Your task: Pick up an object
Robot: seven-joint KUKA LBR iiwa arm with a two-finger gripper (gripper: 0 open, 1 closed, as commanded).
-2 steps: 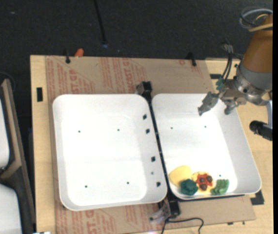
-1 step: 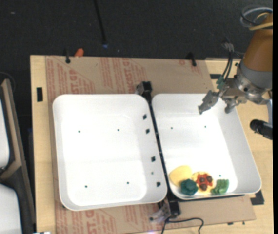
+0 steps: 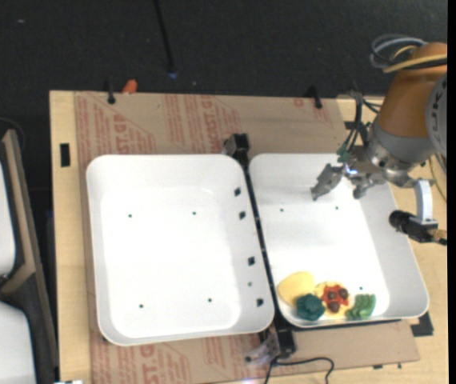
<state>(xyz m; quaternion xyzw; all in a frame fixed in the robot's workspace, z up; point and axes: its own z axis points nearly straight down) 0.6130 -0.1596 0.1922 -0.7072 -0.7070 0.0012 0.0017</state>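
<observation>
Several small objects lie bunched at the near edge of the right bin (image 3: 388, 246): a yellow rounded piece (image 3: 295, 284), a dark teal lump (image 3: 309, 306), a red and orange piece (image 3: 336, 294) and a green piece (image 3: 362, 305). My gripper (image 3: 343, 181) hangs over the far part of that bin, well away from the objects. Its two grey fingers are spread apart with nothing between them.
The left bin (image 3: 100, 214) sits beside the right one, with a black divider with clips (image 3: 248, 214) between them. Both rest on a cardboard sheet (image 3: 164, 122). A black fitting (image 3: 410, 224) sticks out by the right bin's right rim.
</observation>
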